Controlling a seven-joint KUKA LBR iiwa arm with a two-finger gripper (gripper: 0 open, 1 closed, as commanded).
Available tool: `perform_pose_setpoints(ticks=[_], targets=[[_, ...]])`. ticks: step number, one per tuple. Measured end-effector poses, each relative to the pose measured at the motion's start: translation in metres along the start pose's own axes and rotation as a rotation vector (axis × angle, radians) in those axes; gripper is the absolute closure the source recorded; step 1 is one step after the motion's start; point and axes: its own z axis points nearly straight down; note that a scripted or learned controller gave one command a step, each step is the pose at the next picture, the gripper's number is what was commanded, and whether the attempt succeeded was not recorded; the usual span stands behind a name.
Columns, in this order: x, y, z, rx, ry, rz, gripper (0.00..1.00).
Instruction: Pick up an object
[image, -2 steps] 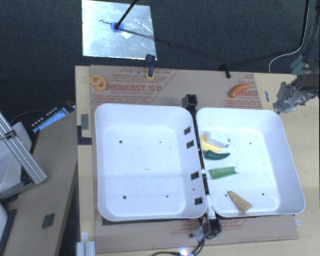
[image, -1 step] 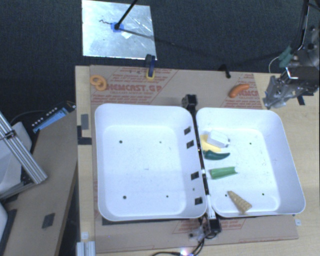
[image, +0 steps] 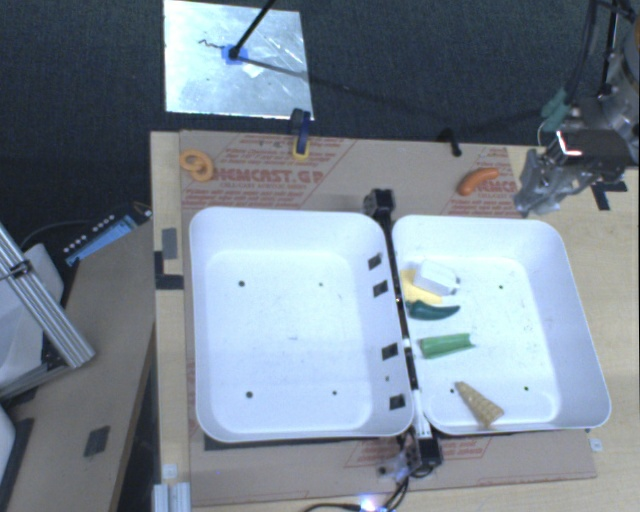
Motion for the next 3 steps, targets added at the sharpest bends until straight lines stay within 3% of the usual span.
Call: perform_pose_setpoints(ticks=[2,3], targets=[[-0.209,-0.003,0.000,0.000,-0.005,0.013,1.00],[-0.172,-0.001,0.030,0.002,-0.001,-0.001,1.00]])
